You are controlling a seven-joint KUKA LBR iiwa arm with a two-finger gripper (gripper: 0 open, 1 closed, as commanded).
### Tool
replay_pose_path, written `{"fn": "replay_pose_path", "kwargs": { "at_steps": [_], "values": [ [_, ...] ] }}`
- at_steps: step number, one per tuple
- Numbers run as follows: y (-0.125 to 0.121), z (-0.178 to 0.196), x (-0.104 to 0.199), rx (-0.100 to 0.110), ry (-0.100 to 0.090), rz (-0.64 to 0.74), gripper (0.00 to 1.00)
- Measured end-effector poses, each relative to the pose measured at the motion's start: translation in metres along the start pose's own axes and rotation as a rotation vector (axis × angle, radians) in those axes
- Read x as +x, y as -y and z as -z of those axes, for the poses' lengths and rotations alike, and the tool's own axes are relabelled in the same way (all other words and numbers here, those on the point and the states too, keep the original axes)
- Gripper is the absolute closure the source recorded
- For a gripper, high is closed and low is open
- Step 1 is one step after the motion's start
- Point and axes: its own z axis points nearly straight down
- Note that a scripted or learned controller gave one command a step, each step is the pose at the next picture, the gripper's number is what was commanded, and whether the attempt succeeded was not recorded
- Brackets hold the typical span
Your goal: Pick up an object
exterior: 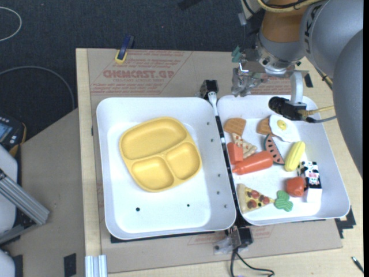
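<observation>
Left bin (109, 154) on the worktop (167, 68) held one thing, a yellow divided plate (158, 153) with three compartments, lying flat a little toward the bin's far left corner; the plate's compartments carried nothing that could be seen. Right bin (331, 172), touching the left along their shared edge, held the toy food in a loose cluster: brown bread piece (234, 126) at the far left corner, a small pizza wedge (247, 148) just beside it, a long red-orange sausage (252, 164) lying crosswise at mid-bin, a second pizza slice (253, 198) at the near edge, a green piece (283, 202) touching it, a watermelon slice (274, 149), a fried egg (283, 128), a yellow corn cob (294, 155), a red piece (295, 186) and a black-and-white carton (312, 178) toward the right edge. Judged likeliest pick: the sausage. It looked light, rigid plastic, smooth and probably slippery, not fragile; best taken across its narrow middle, where neighbours stood a little apart from it. The flat pieces would likely be hard to get under. Gripper (245, 85) hung above the far edge of the right bin, near its far left corner, apart from all pieces; nothing was between the fingers, and whether they were spread or closed could not be told.
</observation>
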Motion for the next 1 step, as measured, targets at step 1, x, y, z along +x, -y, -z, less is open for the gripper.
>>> {"fn": "replay_pose_path", "kwargs": {
  "at_steps": [1],
  "values": [
    [0.0017, 0.0001, -0.0124, 0.003, 0.001, -0.003, 1.0]
  ]
}}
